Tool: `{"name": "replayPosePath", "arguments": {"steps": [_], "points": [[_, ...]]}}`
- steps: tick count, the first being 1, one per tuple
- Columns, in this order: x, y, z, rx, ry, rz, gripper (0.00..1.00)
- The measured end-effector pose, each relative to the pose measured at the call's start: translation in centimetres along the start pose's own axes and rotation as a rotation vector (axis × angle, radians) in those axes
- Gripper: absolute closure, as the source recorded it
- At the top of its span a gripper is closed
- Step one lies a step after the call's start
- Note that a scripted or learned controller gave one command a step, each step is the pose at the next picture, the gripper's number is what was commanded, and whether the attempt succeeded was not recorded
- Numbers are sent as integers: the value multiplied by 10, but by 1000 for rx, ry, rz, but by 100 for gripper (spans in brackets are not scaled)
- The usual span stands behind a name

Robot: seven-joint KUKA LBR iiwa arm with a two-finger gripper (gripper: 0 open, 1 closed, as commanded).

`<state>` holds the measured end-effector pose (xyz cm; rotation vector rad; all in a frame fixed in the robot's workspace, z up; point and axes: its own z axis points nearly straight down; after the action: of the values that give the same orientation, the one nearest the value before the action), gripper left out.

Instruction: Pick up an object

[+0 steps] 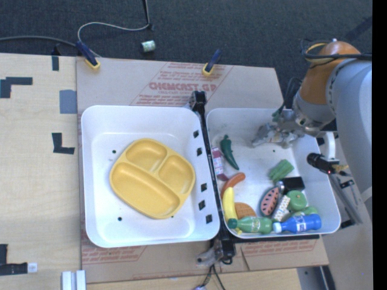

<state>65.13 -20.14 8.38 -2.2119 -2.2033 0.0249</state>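
My gripper (pixel 272 136) hangs over the upper part of the right bin (pixel 254 118), with its grey fingers spread open and nothing between them. Below it to the left lies a green chili pepper (pixel 228 151). A green leafy piece (pixel 281 170) and a black block (pixel 292 184) lie just below the gripper. Further down are a watermelon slice (pixel 270 201), an orange sausage (pixel 234 180), a banana (pixel 228 203), a green bottle (pixel 254 225) and a blue bottle (pixel 300 223).
The left bin (pixel 97 132) holds a yellow divided plate (pixel 152 177). A black divider (pixel 204 156) runs between the bins. The grey arm with its orange band (pixel 323 77) comes in from the right. Yellow clamps (pixel 89 56) pin the cardboard at the back.
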Motion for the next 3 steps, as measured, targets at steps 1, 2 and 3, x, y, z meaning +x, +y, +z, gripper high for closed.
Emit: {"name": "replayPosePath", "arguments": {"steps": [1, 2, 3], "points": [[-2, -1, -10, 4, -5, 0, 100], [49, -62, -131, -27, -3, -6, 100], [133, -54, -163, -25, -2, -7, 100]]}}
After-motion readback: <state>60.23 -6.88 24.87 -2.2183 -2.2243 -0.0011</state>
